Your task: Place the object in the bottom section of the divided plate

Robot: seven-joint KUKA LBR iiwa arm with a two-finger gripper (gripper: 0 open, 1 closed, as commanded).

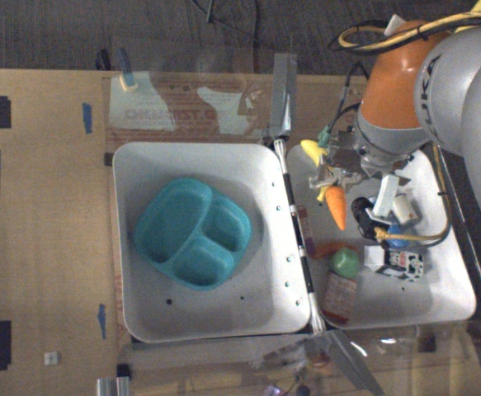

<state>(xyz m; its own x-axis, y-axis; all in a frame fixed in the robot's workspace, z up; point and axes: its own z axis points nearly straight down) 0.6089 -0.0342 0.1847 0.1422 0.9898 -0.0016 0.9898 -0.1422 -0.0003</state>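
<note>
Gripper (332, 180) is hanging with an orange plastic carrot (336, 207) just below; grip unclear, so the carrot may be slipping before the teal divided plate (192, 231).

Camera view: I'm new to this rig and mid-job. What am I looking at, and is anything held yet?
This is one fixed camera above the bench, looking down at a slant. The grey and orange arm reaches in from the right. Two white bins sit side by side. The left bin holds a teal divided plate, with nothing on it yet. The right bin holds small toys: a carrot, a banana, a green ball and a few others. The gripper is down by the carrot; I cannot tell whether it holds it.
</note>
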